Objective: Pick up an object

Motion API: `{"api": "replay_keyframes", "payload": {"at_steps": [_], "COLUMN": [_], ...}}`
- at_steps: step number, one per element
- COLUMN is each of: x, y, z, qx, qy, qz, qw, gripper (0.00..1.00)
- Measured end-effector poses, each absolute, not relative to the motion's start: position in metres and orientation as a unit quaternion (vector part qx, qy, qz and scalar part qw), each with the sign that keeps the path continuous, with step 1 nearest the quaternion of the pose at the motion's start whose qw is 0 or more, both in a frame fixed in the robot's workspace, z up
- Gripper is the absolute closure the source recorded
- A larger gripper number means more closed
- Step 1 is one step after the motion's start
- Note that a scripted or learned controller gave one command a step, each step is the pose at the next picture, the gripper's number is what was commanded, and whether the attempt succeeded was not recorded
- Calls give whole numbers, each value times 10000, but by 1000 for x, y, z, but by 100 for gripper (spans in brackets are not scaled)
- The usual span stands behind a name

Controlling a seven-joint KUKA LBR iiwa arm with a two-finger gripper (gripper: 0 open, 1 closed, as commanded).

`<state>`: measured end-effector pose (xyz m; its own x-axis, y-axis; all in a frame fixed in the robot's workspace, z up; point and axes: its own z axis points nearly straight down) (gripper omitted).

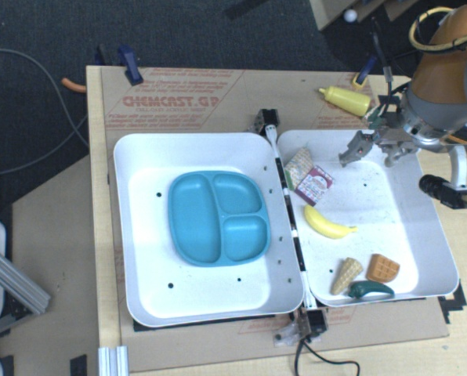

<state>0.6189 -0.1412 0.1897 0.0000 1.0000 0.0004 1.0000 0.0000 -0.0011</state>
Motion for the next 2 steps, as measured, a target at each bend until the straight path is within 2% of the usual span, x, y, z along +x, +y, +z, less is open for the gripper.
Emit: {"api": "replay_keyframes", "payload": {"at_steps": [1,2], "x": [604,580], "y": [-106,-92], "z": [148,84], "qx": [-7067,-7073], "qy": [-7075,-7070], "qz": [5,6], "qw": [13,13], "gripper": [0,0]}}
